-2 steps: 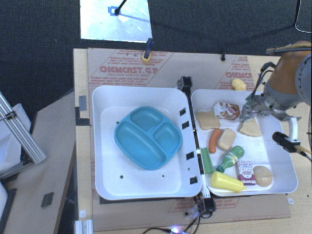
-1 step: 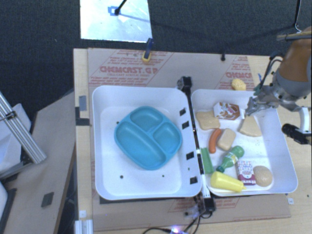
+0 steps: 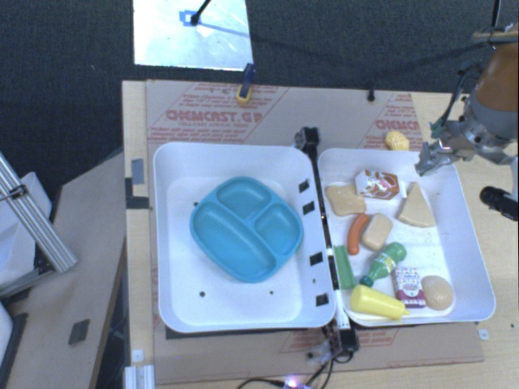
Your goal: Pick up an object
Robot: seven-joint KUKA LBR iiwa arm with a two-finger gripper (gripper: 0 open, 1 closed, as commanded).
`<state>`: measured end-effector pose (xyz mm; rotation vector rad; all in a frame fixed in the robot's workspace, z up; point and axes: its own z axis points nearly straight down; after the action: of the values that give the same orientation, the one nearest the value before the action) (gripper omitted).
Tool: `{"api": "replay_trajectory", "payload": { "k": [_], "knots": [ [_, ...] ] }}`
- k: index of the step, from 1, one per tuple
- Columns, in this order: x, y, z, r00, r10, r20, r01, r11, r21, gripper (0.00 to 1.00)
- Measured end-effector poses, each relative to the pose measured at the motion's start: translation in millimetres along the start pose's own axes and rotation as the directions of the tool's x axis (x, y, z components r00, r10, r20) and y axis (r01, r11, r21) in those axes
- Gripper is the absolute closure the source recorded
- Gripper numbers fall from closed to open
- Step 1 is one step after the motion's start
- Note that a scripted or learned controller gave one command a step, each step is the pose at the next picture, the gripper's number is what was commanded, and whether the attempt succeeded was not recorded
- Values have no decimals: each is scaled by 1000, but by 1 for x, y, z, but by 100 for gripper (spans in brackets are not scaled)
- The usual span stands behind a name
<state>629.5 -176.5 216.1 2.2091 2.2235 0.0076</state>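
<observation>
The things to pick from lie in the right bin (image 3: 469, 241). At its far end sits a small red and white packet (image 3: 378, 184), with a tan bread slice (image 3: 345, 200) just left of it and a pale cheese wedge (image 3: 417, 207) to its right. Nearer the middle an orange sausage (image 3: 356, 233) lies beside a beige block (image 3: 377, 232). Toward the near end are a green pod (image 3: 344, 267) along the left wall, a green bottle (image 3: 383, 264) lying tilted, a red carton (image 3: 408, 287), a yellow cone-shaped piece (image 3: 376, 302) and a round tan piece (image 3: 437, 292) in the near right corner.

The hand (image 3: 427, 163) hangs over the far right rim of this bin, above and just right of the cheese wedge, with nothing seen between its fingers; whether they stand apart or together I cannot tell. The grey arm (image 3: 491, 112) with its orange band reaches in from the right.

A small yellow piece (image 3: 397, 141) rests on the counter (image 3: 340, 112) just beyond the right bin's far edge. The left bin (image 3: 174, 217) holds a blue divided plate (image 3: 246, 228), lying at a slant. A yellow and blue clip (image 3: 245, 87) sits at the counter's far edge, near a shiny square sheet (image 3: 191, 21) on the dark floor
</observation>
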Motion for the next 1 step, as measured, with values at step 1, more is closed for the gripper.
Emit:
{"api": "replay_trajectory", "payload": {
  "k": [1],
  "knots": [
    [0, 1, -10, 1000, 1, -1, -1, 1000, 4, 100]
  ]
}}
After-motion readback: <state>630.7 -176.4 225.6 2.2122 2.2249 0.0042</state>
